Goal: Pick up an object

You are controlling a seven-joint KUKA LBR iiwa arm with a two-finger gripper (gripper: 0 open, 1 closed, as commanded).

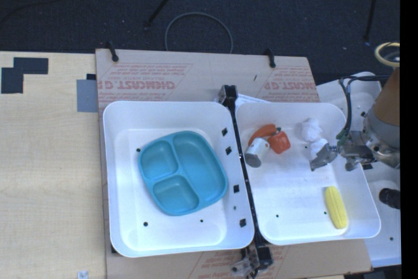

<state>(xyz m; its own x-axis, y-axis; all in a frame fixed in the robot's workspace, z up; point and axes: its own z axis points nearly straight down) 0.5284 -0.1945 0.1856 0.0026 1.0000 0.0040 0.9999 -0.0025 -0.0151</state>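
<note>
My gripper [336,161] hangs over the right side of the right bin [294,225], its two fingers spread apart with nothing between them. Just up and left of it lies a white crumpled object [311,129], close to the left finger. A yellow corn cob [336,206] rests below the gripper near the bin's front right corner. Further left sit an orange object [273,138] and a small grey-white cylinder [254,152], touching each other.
The left bin [124,219] holds a blue divided plate [181,171]. A black divider [238,173] runs between the two bins. The arm's grey body and cables [382,121] stand over the right bin's right edge.
</note>
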